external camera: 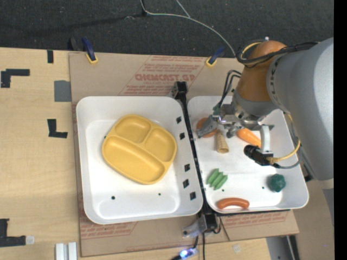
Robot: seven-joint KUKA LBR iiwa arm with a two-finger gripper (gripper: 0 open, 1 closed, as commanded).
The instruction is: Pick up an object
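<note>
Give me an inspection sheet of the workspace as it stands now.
Surface: two shallow white bins side by side, left bin, right bin, on brown cardboard.
Job's things: right bin holds tan cork-like cylinder, orange carrot-shaped piece, green ridged piece, dark green round piece, orange sausage-shaped piece.
Clutter: yellow divided plastic plate in left bin.
Grippers: gripper low over the right bin's upper part.
Cables: thin white wire above the cardboard.
Surroundings: blue clamps on the cardboard's top edge.

Grey arm, orange band (yellow cable alongside)
</note>
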